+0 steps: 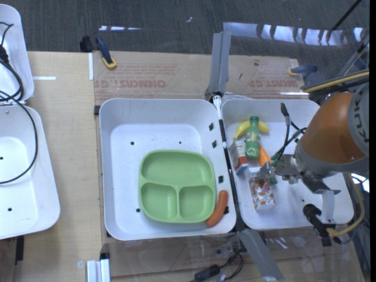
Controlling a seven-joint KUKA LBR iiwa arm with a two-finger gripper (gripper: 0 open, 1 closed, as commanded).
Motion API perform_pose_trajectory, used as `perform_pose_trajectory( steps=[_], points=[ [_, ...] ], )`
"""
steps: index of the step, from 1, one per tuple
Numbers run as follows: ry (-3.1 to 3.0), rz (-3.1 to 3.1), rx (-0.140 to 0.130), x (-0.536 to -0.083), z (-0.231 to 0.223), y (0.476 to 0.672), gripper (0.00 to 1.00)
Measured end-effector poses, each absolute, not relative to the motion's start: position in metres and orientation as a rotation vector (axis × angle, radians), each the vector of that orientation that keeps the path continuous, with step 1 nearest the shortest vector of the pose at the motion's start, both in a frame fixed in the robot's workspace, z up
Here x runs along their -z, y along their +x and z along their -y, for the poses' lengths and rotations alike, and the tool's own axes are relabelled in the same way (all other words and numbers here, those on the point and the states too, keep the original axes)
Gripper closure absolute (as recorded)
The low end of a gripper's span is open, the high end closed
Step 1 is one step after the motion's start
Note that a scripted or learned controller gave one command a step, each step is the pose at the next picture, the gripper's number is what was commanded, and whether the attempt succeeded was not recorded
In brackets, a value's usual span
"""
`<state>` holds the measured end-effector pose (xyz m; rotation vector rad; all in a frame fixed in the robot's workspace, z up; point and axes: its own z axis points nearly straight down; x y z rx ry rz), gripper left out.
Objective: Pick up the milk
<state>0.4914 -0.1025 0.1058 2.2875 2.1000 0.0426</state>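
The milk [238, 156] is a small white carton with red print. It lies against the left wall of the right bin [294, 216], just below the green bottle. My gripper [269, 172] hangs low over the middle of that bin, a little right of and below the carton. It is close above the top end of a pale packet [262, 194] with red and green print. Nothing visibly sits between carton and gripper, and they look apart.
In the right bin a green bottle [252, 137] lies across a banana [260, 127], with a carrot [265, 155] beside them. The left bin [117, 157] holds a green divided plate [176, 185] and a sausage [218, 208]. The arm's orange band [335, 131] overhangs the right bin's right side.
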Motion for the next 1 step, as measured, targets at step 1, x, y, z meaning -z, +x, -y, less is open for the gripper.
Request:
perform_pose_trajectory(
  steps=[1],
  points=[
    [2.536, -1.815, -0.039, -0.1048, 0.095, 0.4881, 0.0]
  ],
)
